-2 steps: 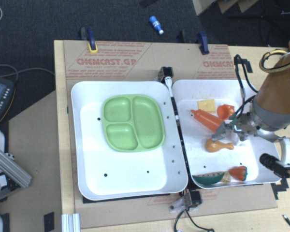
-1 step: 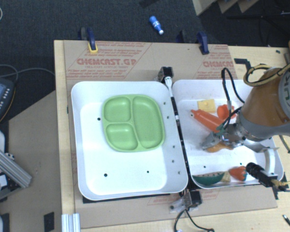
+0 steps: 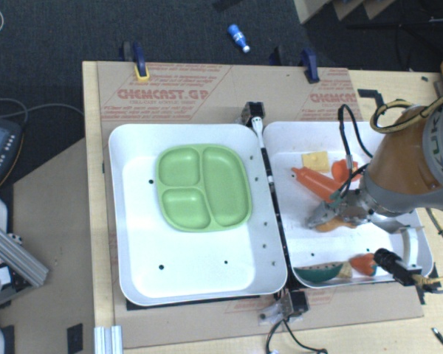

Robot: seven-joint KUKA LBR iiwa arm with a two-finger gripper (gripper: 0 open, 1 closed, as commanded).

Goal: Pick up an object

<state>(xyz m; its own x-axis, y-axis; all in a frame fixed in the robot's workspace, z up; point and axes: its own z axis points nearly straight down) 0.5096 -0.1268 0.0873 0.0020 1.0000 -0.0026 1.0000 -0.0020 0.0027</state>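
Orange toys (image 3: 319, 182) crowded in right bin (image 3: 295, 142), close beside the hand (image 3: 326, 217); cannot tell open or closed; could pinch two together, or slip off and come up bare.

A green divided plate (image 3: 204, 187) lies in the left white bin (image 3: 133, 271), toward its upper middle. Above the bench, on the dark floor near the top centre, lies a small blue bottle (image 3: 238, 37). Two blue clamps (image 3: 139, 56) (image 3: 308, 63) grip the board's top edge.

Two white bins (image 3: 133, 198); one green divided plate (image 3: 204, 188); two blue clamps (image 3: 139, 60).
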